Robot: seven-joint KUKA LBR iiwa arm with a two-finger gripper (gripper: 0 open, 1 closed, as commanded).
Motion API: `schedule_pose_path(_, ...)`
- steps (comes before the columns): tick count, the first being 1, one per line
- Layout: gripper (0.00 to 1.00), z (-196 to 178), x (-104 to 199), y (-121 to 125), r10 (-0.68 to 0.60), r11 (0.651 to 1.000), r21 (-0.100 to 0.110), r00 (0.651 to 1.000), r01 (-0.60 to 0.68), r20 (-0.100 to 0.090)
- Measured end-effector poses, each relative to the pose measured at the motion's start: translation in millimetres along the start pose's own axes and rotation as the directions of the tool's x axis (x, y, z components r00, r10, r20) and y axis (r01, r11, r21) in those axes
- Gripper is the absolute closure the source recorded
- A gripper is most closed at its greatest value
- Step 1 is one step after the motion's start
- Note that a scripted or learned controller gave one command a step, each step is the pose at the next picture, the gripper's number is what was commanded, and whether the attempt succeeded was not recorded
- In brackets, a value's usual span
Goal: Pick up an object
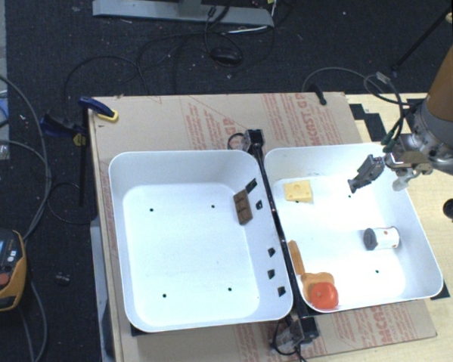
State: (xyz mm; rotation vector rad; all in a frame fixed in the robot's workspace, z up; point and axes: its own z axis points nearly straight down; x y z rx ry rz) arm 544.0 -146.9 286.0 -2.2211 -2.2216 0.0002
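Observation:
My gripper [362, 176] hangs over the upper right part of the right bin [418, 227], reaching in from the right edge. A yellow cheese-like block [298, 191] lies to its left near the bin's back wall. Below the gripper rests a small white cylinder with a dark end [382, 239]. A red ball on an orange piece [322, 293] sits in the bin's front left corner, with an orange stick [295, 257] running up along the left wall. A brown bar [244, 207] leans against the right wall of the left bin [138, 219]. Nothing shows in the gripper.
The two bins stand on a cardboard sheet [208, 117] atop the bench. Black clips [272, 251] line the divide between the bins. Cables [334, 76] and a blue-yellow clamp [98, 109] lie behind the bins.

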Motion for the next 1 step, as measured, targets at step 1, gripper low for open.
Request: schedule_pose_path(1,0.00,91.1,-29.9,32.4,0.002,1.000,0.008,1.000,-0.002,-0.001)
